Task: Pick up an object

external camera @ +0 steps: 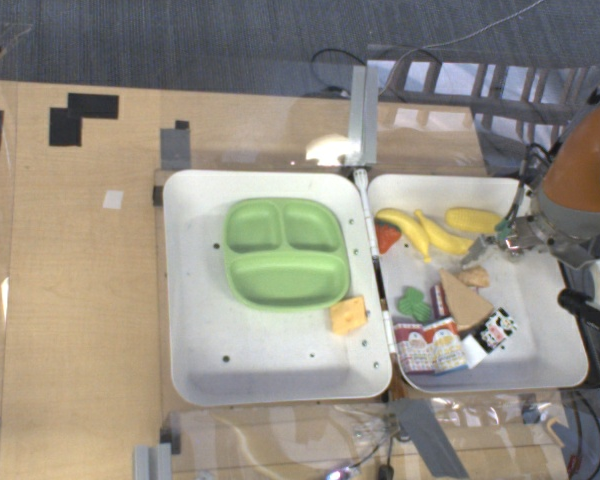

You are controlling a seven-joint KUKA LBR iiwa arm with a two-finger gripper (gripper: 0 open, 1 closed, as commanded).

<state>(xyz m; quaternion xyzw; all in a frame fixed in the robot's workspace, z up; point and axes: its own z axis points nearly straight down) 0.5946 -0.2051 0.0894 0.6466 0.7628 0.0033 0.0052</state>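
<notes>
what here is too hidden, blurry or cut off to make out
- Hand, camera view: small and blurred, so open or shut is unclear.
- Grey arm with orange band: cut off by the right edge.
- Small printed cartons: print too small to read.
- Red piece: partly behind the yellow plastic bananas.

The arm (585,173) runs off the right edge, so we see little beyond its orange band. Its jaws are too blurred for us to judge. The carton (432,348) lies partly under a brown wedge (467,306), its print too small to read.
</notes>
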